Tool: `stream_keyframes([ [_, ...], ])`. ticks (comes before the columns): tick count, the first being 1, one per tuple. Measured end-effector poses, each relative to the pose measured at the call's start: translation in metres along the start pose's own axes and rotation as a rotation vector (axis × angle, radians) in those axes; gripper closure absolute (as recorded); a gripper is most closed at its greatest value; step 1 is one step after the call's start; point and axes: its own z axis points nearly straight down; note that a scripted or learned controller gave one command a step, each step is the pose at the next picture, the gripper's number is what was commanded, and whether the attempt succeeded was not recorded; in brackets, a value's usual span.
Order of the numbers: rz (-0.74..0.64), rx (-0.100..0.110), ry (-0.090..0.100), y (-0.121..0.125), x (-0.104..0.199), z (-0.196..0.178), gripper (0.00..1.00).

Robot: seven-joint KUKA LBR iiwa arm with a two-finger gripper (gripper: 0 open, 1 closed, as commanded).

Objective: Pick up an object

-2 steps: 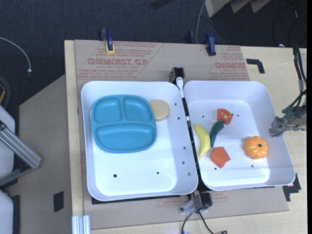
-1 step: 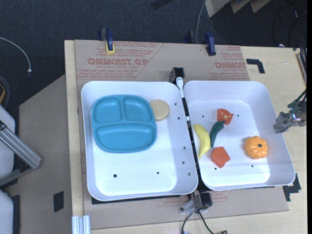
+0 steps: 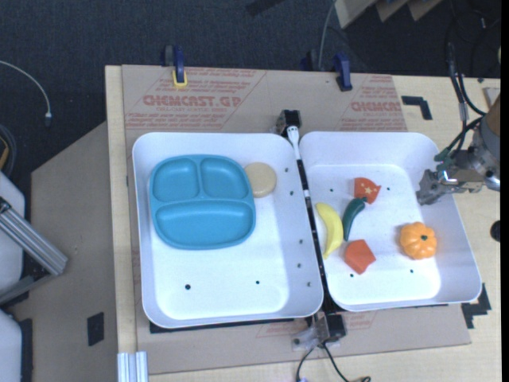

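While left bin point(image 3: 159, 285) holds blue tray point(image 3: 203, 200), right bin point(image 3: 398, 151) (toy foods) has pumpkin point(image 3: 417, 240)

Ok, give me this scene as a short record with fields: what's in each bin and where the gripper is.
left bin: blue tray with three sections, beige disc touching its right edge
right bin: banana, green pepper, tomato, red block, pumpkin
banana and pepper: touching
gripper: over the right bin's right rim, above the pumpkin in the view
held: nothing seen between its fingers
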Motion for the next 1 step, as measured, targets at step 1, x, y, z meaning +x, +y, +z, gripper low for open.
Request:
stream_keyframes([
  [1,0.000,0.003,0.002,0.0084,0.0534,-0.0010,1.00],
])
